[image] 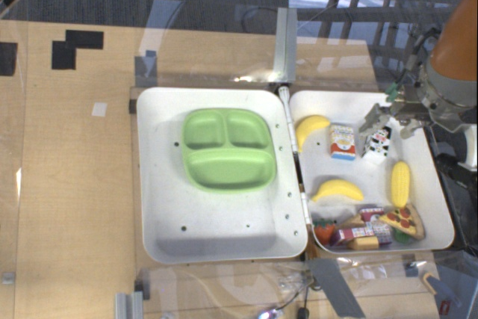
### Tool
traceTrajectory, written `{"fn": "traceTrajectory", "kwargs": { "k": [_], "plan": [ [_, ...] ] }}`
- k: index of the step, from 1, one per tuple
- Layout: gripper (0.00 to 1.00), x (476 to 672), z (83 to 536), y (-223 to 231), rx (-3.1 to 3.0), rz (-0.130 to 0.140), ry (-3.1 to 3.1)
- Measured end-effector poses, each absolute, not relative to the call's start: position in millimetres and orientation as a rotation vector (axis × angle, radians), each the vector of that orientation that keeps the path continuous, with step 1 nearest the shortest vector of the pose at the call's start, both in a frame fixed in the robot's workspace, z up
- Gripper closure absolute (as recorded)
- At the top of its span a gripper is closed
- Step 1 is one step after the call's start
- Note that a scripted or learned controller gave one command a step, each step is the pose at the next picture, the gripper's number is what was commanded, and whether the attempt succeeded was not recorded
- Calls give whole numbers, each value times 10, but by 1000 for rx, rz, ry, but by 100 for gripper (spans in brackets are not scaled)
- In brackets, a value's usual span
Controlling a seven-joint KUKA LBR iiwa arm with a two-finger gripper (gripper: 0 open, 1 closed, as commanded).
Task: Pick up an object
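The two grey fingers (pixel 371 118) of the gripper (pixel 390 123) stand spread apart with nothing between them, hanging over the upper right part of the right bin (pixel 441 217). Just below them, in the gap between the tips, lies a small black-and-white toy (pixel 379 144), not pinched by either finger. Behind the fingers the grey wrist leads up to the orange band (pixel 457 41) of the arm at the right edge of the view. To the left of the black-and-white toy, close beside it, lies a small orange and white carton (pixel 343 141), and further left a yellow banana (pixel 311 128) rests against the bin's left wall. Below the gripper a corn cob (pixel 400 184) lies upright along the right side, and a second banana (pixel 337 191) sits near the middle. Along the bin's lower edge a pizza slice (pixel 399 220) and a heap of mixed small toys (pixel 351 231) are packed together. The left bin (pixel 160 235) holds a green divided plate (pixel 228 149), well apart from the gripper.
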State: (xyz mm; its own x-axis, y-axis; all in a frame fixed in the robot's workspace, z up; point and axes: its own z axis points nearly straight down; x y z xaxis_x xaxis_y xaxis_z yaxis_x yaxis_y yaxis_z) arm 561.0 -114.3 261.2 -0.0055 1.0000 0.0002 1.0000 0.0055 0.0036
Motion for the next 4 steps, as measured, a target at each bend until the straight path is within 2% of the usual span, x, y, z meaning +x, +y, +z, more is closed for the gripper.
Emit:
{"fn": "traceTrajectory", "kwargs": {
  "k": [1,2,3,4],
  "plan": [
    [0,6070,1940,-1467,1979,5,2434],
    [0,6445,996,-1474,2023,24,2372],
    [0,6262,892,-919,1960,14,2445],
    [0,6260,895,-1190,1916,11,2476]
  ]
}}
